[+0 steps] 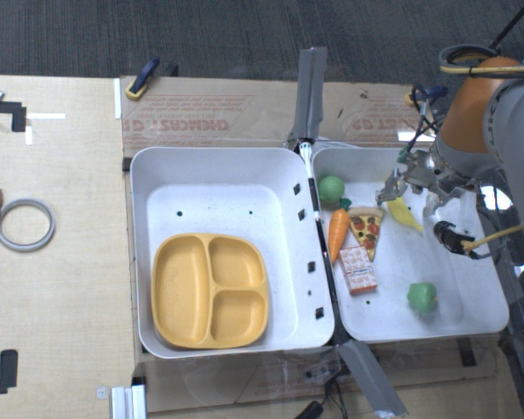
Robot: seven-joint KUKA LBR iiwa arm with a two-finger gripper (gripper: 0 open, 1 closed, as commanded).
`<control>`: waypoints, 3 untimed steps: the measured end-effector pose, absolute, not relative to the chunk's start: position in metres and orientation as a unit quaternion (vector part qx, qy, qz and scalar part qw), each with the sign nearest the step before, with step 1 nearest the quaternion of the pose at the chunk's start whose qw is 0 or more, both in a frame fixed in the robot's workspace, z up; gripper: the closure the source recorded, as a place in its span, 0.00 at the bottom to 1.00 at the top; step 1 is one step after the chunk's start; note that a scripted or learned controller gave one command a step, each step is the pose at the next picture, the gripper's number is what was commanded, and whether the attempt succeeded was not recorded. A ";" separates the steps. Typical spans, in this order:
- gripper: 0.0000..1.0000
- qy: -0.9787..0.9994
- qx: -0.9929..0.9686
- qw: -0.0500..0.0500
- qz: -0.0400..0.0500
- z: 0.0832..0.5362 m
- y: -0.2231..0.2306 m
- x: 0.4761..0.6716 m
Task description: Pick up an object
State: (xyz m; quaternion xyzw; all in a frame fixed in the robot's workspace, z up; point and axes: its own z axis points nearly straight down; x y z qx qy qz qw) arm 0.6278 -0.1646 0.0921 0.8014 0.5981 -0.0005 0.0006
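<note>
Gripper [412, 197] sits low over the far part of the right bin [472, 321], fingers spread apart, one at left near the pizza slice, one at right. A yellow banana-shaped piece [405, 216] lies just below and between the fingertips; no object is seen clamped between them. Orange band of the arm [468, 112] is above, at the right edge.

Right bin contents: green ball [332, 188] in the far left corner; carrot [338, 232] along the left wall, just below the ball; toy pizza slice [366, 230] beside the carrot, point toward the near side; small red-and-white box [357, 270] touching the pizza tip, print too small to read; second green piece [422, 297] near the front, apart from the rest.

Left bin [157, 182]: yellow three-compartment plate [211, 289] in the near left area.

Writing: the cardboard [201, 112] under the bins' far side carries red lettering, upside down from this view; it appears to read "CHEMCAT", remainder illegible.

Bench at left: tape roll [24, 223], flat on the wood. Blue-and-yellow clamp [143, 78] at the cardboard's far left corner.
</note>
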 end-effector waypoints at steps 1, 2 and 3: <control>1.00 0.599 0.801 0.001 -0.001 0.101 -0.165 0.628; 1.00 0.569 0.823 0.000 -0.001 0.191 -0.039 0.659; 0.00 0.568 0.823 0.000 -0.002 0.191 -0.040 0.659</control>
